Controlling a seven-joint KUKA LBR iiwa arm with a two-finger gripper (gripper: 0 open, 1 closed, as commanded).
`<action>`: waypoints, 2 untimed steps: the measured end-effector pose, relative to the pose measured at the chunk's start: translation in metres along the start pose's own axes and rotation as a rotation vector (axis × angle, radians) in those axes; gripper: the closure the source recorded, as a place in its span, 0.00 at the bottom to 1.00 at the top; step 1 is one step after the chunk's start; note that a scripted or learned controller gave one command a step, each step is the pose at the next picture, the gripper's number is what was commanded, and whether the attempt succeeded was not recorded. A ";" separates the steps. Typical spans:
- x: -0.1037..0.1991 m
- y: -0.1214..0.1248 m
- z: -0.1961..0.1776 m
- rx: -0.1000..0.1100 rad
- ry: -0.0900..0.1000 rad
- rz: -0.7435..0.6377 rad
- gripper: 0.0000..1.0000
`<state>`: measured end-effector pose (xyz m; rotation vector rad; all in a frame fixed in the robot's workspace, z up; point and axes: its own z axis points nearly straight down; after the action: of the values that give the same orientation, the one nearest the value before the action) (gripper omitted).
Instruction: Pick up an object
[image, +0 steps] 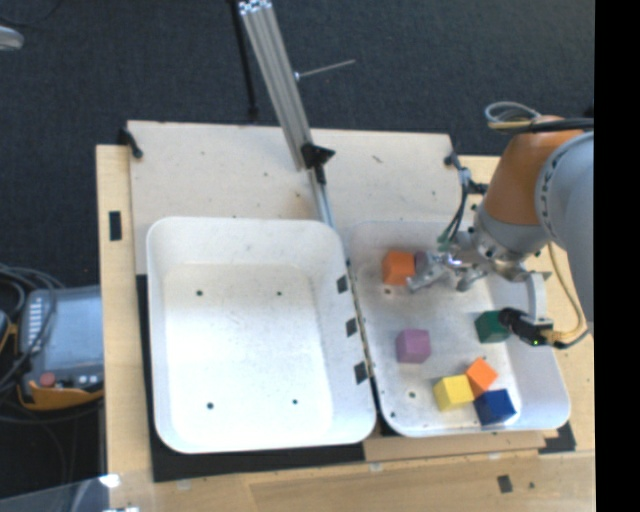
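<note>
Arm (530, 190): grey with orange band, reaching in from the right over the upper part of the right bin
Gripper (418, 272): low over the right bin, fingers pointing left toward the orange block; spread of the fingers cannot be told, metal parts blur together
Orange block (398, 266): directly at the gripper tip, on its left side, touching or nearly touching; whether between the fingers cannot be told
Purple block (413, 346): below the gripper, apart from it, lying alone on the bin floor
Green block (490, 326): below and to the right of the gripper, beside the black cable fitting on the arm
Yellow block (453, 391): well below the gripper, toward the near rim of the right bin
Small orange block (482, 374): just right of the yellow block, touching or nearly touching it
Blue block (495, 406): lowest of the cluster, just beside the yellow and small orange blocks
Right bin (395, 420): white, shallow, holding all six blocks
Left bin (250, 240): white, shallow, well left of the gripper, edge against the right bin
Metal post (285, 90): slanting up and left from behind the bins, above and left of the gripper
Bench (220, 165): pale board under both bins
</note>
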<state>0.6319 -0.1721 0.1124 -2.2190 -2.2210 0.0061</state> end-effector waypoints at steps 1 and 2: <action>-0.001 0.000 0.016 -0.003 -0.002 0.000 0.00; -0.002 0.001 0.003 -0.008 -0.001 0.002 1.00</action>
<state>0.6332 -0.1742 0.1094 -2.2256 -2.2236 -0.0008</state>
